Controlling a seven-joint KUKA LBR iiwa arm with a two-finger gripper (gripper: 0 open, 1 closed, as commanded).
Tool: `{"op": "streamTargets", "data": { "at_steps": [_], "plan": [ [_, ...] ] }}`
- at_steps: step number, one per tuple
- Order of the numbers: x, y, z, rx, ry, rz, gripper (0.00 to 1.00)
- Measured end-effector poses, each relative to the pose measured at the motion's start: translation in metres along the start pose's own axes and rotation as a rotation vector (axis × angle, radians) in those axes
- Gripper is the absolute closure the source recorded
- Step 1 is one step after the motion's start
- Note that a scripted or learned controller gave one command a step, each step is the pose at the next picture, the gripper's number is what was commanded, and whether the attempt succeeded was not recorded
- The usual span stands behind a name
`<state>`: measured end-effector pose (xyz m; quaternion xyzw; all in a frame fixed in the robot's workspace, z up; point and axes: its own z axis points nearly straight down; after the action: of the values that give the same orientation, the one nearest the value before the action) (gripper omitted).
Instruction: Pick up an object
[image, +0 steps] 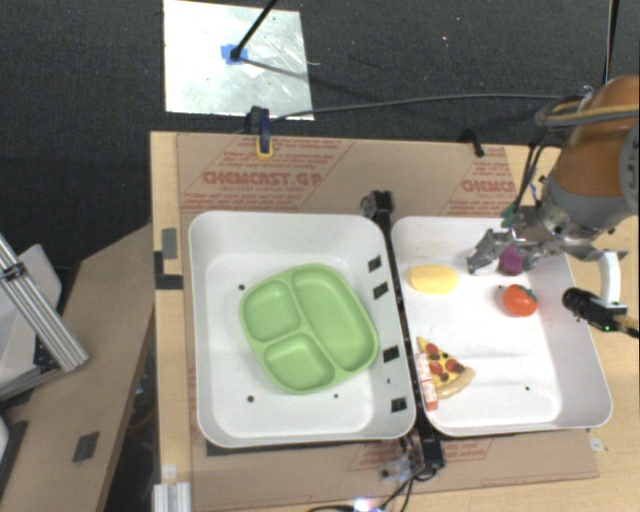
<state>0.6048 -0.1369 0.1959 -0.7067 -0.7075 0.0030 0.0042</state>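
My gripper (508, 256) hangs low over the back of the right bin (575, 400), open. A small purple object (512, 262) lies between its fingers, nearer the right one; the left fingertip (480, 260) stands apart from it. A yellow lemon-shaped piece (433, 279) lies just left of the gripper. A red tomato (518, 300) rests just in front of it. A toy pizza slice (443, 372) sits at the bin's front left.
The left bin (215, 400) holds a green divided plate (308, 327). A black divider with clips (392, 300) runs between the bins. A black part on a cable (592, 308) reaches over the right bin's right wall.
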Motion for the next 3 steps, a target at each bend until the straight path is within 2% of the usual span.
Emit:
{"op": "streamTargets", "data": {
  "at_steps": [1,2,3],
  "plan": [
    [0.000,0.003,-0.007,-0.012,-0.002,-0.002,0.00],
    [0.005,0.008,0.037,-0.009,-0.001,-0.004,0.00],
    [0.014,0.002,0.089,-0.008,-0.001,-0.002,0.00]
  ]
}}
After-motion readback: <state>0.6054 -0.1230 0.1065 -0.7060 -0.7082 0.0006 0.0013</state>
